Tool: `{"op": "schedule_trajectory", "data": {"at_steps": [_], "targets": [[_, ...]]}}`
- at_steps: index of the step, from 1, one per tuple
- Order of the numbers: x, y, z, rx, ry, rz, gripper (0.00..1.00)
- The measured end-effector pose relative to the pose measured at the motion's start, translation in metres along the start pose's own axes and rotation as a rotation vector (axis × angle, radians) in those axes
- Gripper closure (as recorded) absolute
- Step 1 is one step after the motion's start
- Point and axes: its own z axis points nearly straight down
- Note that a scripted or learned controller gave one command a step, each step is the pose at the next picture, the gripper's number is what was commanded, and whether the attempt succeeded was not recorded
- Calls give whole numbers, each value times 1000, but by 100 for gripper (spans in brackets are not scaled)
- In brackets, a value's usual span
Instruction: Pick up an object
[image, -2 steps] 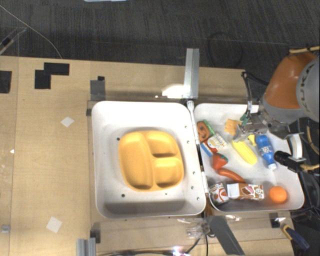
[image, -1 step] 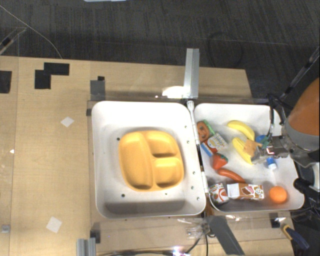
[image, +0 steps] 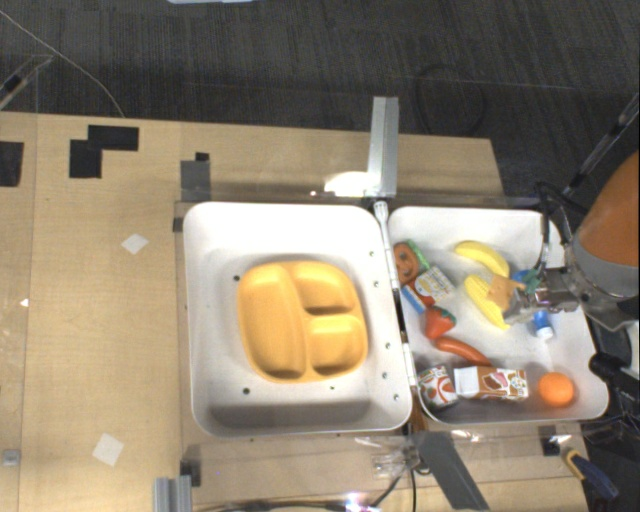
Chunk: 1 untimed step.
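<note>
Two bananas (image: 480, 258), one orange (image: 556, 390), two bins (image: 290, 420)

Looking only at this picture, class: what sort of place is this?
Probably a robotics lab test bench: two white bins on a wooden bench, a robot arm's gripper reaching over toy bananas, and a yellow tray.

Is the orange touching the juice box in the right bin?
Apart. The camera view shows bare white bin floor between the orange and the juice box.

Grey arm (image: 606, 275), orange band (image: 612, 220)
</note>
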Motion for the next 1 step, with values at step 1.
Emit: {"op": "schedule_trajectory", "data": {"at_steps": [1], "targets": [[0,1,-10,-2,-1,-3,100]]}}
